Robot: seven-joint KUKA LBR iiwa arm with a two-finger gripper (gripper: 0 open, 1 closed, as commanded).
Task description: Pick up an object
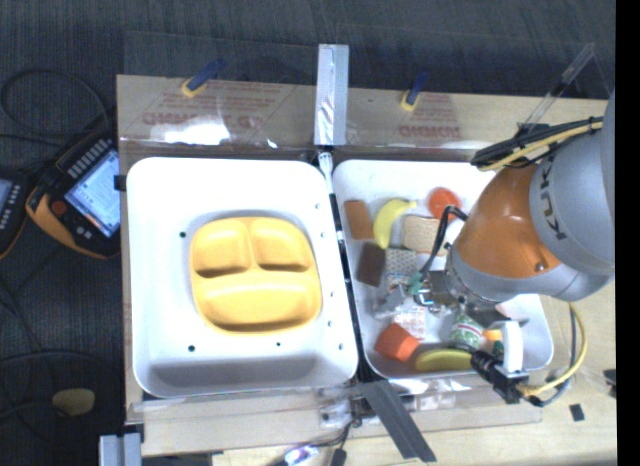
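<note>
Reaching into the right-hand shallow white bin, the grey arm with its orange wrist band hangs low over the clutter, its gripper among the small items there. Whether it grips anything cannot be told, so the pick looks unfinished. Candidates lie close: a yellow banana, an orange-red block, a brown block; the yellow compartment tray sits in the left white bin.

Yellow tray in left bin, arm over cluttered right bin
</note>
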